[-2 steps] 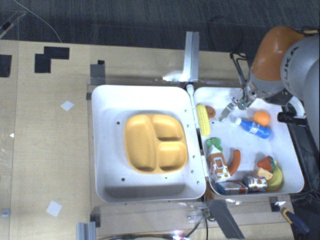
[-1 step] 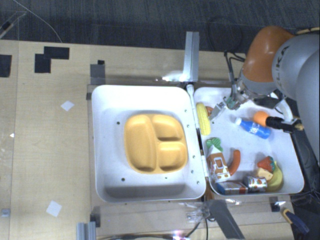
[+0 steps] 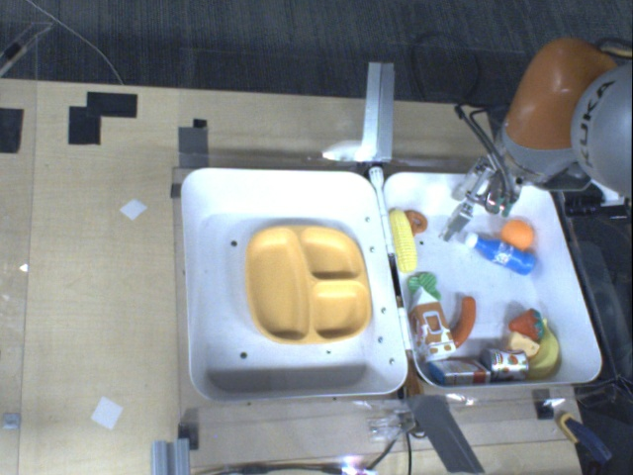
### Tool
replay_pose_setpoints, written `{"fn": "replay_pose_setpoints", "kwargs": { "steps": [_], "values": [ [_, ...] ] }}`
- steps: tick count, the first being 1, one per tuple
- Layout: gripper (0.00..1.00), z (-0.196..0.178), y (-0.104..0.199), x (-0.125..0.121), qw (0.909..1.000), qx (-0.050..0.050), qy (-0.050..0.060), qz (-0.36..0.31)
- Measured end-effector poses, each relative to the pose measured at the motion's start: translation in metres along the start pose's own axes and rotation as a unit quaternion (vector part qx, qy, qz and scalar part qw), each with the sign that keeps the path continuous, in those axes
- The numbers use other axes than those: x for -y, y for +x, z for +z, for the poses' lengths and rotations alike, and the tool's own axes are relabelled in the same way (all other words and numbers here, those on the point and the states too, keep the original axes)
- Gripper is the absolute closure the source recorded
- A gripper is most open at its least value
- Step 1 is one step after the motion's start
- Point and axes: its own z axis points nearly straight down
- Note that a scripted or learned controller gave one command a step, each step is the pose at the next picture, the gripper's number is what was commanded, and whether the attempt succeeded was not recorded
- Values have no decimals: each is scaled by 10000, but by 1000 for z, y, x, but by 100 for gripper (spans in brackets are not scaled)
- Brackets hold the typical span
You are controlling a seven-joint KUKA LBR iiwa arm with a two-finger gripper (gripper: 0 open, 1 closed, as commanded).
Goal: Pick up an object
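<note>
- Two white bins sat side by side on the counter [image 3: 89, 295]; the left bin [image 3: 213, 364] held a yellow divided tray [image 3: 307, 283], the right bin [image 3: 574, 295] a scatter of small things.
- The claw [image 3: 473, 209] hung over the right bin's far end, fingers a little apart, nothing between them.
- Nearest lay a blue bottle [image 3: 504, 254], just to the claw's right and nearer the camera, its long axis slanting across the bin, an orange ball [image 3: 517, 234] touching it.
- The corn cob [image 3: 402, 240] lay along the left wall.
</note>
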Motion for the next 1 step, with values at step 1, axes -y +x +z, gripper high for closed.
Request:
{"fn": "replay_pose_setpoints", "kwargs": {
  "steps": [1],
  "values": [
    [0, 26, 18, -11, 9995, 31, 25, 316]
  ]
}}
